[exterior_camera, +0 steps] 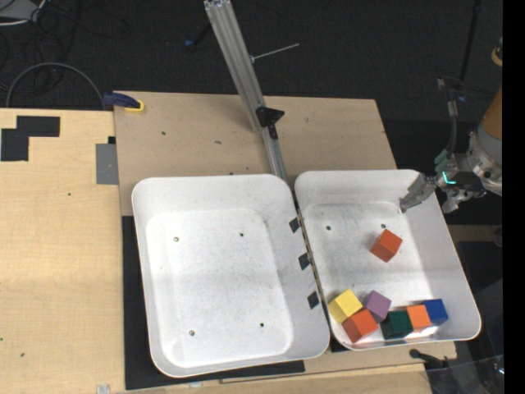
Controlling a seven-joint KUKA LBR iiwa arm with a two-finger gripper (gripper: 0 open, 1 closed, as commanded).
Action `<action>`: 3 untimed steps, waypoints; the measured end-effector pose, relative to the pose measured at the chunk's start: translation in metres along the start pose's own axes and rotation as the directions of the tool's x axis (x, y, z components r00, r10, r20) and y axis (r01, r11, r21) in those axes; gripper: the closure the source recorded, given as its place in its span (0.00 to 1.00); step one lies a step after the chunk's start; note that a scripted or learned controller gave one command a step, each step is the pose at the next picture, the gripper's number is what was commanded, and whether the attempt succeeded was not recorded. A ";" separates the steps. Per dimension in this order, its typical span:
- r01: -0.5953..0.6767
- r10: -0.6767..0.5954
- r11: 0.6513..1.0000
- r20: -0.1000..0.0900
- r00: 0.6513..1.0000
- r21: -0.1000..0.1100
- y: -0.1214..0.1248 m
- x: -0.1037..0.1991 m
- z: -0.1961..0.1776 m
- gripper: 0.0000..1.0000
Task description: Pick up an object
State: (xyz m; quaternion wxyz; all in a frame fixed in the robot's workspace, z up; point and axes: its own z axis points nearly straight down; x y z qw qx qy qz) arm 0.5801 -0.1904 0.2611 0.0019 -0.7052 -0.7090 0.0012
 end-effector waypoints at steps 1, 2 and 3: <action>0.000 0.000 1.000 0.000 1.000 0.000 0.000 0.000 0.000 0.00; 0.004 -0.004 1.000 0.000 1.000 0.000 0.000 0.000 -0.010 1.00; 0.004 -0.004 1.000 0.000 1.000 0.001 0.000 0.000 -0.009 0.00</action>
